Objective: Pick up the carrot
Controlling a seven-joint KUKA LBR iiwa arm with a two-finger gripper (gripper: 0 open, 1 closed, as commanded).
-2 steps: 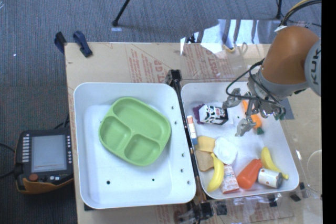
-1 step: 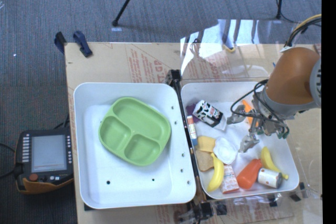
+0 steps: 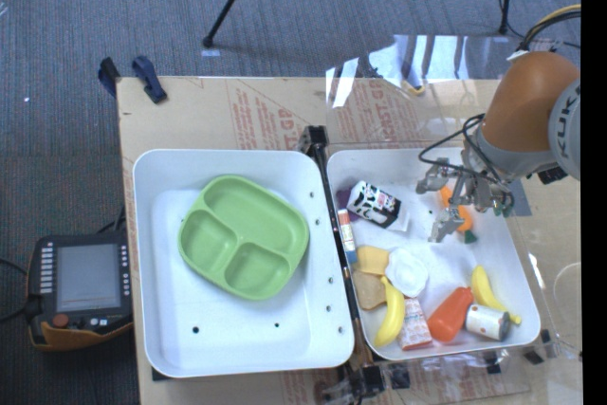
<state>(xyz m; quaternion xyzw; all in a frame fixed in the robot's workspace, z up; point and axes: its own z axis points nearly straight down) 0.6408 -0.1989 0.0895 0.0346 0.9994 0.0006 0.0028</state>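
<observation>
Fingers (image 3: 444, 225) of the gripper (image 3: 457, 204) hang over the right bin (image 3: 527, 285); whether they are apart or together cannot be told. The carrot (image 3: 459, 214), orange with a green tip, lies in the bin's upper right part, directly at the gripper, partly hidden by it. Nearby, to the left: a black-and-white milk carton (image 3: 373, 203). Below: a white lid (image 3: 409, 269), two bananas (image 3: 390, 319), an orange bottle (image 3: 450, 314). Left bin (image 3: 152, 204) holds a green divided plate (image 3: 244, 236).
</observation>
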